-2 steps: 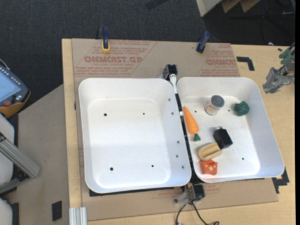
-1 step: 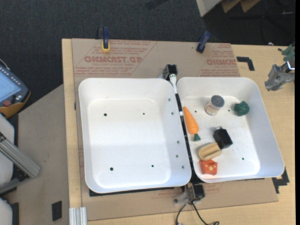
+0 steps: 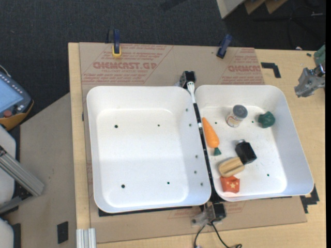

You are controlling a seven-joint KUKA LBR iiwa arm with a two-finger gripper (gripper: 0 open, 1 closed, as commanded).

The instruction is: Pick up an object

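At far right, off the right bin (image 3: pixel 289 107), gripper (image 3: pixel 309 82) low over bench, grip state unclear

5 small objects (image 3: pixel 230 167) — right bin (image 3: pixel 289 138), loosely clustered

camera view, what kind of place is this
Probably a robotics lab's grasping test bench: two white bins clamped on a board, small toy-like objects such as a carrot, and an end effector at the right edge.
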